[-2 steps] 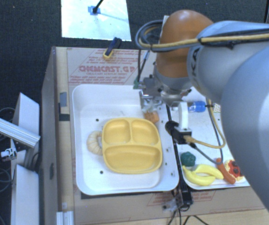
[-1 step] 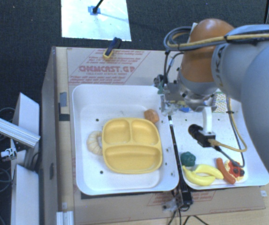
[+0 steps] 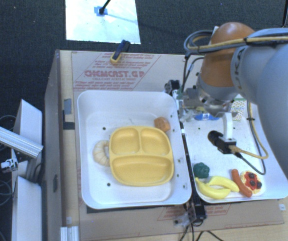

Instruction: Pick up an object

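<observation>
The gripper (image 3: pixel 193 112) hangs low over the far left corner of the right bin (image 3: pixel 272 185), close to the wall shared with the left bin. A small blue thing (image 3: pixel 204 117) peeks out beside it, mostly hidden by the wrist. At the near end of the right bin lie a green broccoli piece (image 3: pixel 201 170), a yellow banana (image 3: pixel 217 187), an orange-red sausage (image 3: pixel 241 183) and a pizza slice (image 3: pixel 252 181). In the left bin (image 3: pixel 91 185) a yellow divided plate (image 3: pixel 141 154) rests with a pale ring-shaped pastry (image 3: pixel 101 153) at its left and a brown bread roll (image 3: pixel 162 124) at its far right corner.
The big grey arm with its orange band (image 3: pixel 224 59) covers the far right of the bench. A printed cardboard sheet (image 3: pixel 114 73) lies behind the bins with a yellow and black tool (image 3: pixel 119 51) on its far edge.
</observation>
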You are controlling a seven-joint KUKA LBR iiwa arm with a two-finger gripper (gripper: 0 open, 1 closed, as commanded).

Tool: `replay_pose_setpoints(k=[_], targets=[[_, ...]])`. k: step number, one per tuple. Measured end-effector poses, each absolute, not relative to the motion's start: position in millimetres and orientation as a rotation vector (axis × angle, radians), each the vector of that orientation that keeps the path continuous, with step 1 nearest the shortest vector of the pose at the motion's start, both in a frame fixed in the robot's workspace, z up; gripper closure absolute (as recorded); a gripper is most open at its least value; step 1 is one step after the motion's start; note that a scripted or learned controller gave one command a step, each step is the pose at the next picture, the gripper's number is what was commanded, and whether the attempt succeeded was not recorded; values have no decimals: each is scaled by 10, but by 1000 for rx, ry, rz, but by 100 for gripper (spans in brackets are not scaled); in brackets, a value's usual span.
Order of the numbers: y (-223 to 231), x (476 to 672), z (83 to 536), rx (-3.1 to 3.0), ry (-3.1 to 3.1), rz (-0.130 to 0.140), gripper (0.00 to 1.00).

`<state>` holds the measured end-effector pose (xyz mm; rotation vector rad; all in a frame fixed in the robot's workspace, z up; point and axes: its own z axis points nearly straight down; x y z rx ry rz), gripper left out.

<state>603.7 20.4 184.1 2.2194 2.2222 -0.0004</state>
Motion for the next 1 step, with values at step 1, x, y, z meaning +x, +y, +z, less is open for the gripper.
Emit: replay_pose_setpoints(k=[1], targets=[[1247, 5955, 1337, 2218, 2227, 1, 100]])
